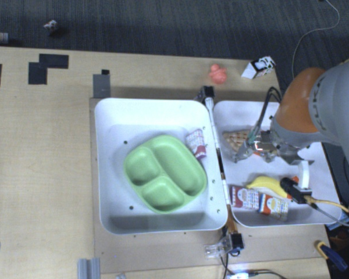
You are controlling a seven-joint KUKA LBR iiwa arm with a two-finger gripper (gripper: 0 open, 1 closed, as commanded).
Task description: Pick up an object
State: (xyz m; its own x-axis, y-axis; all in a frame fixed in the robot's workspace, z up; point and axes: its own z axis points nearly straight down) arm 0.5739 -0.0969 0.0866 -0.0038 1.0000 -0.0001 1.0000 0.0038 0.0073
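My gripper (pixel 248 148) hangs low in the right bin (pixel 320 173), near its left wall. A tan, speckled object (pixel 235 138) lies just left of it, partly covered by it. Whether they touch I cannot tell. A yellow banana (pixel 267 184) lies toward the front of that bin. Directly in front of the banana, a red and white carton (pixel 258 200) lies on its side. The left bin (pixel 113 150) holds a green divided plate (pixel 164 172) and a small red and white packet (pixel 196 143) by its right wall.
Behind the bins, a pink object (pixel 218 73) and a small white and black item (pixel 259 66) sit on the bench. Black patches (pixel 46 65) mark the bench at far left. The bins' shared wall (pixel 217 150) runs just left of the gripper.
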